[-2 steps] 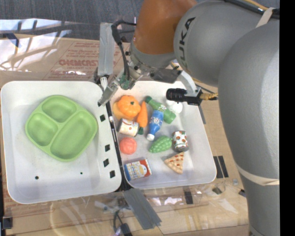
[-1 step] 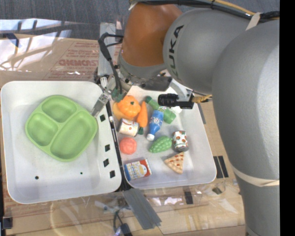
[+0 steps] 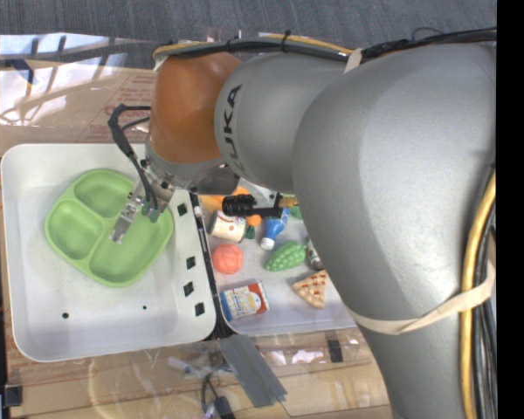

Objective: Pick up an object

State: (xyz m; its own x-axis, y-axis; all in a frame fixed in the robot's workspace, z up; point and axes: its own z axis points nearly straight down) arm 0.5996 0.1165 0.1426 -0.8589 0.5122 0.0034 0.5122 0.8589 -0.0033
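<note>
My gripper hangs low over the green divided plate in the left bin, above the plate's right part. The grey arm with its orange band reaches across the right bin and hides much of it. In the right bin lie a red ball, a green bumpy fruit, a pizza slice, a small carton, a blue bottle, a white and yellow bottle and a black item. I see nothing held in the gripper.
The divider wall between the two bins runs just right of the gripper. A black cable loops off the wrist over the left bin's far side. Tape and a grey strip lie on the bench in front.
</note>
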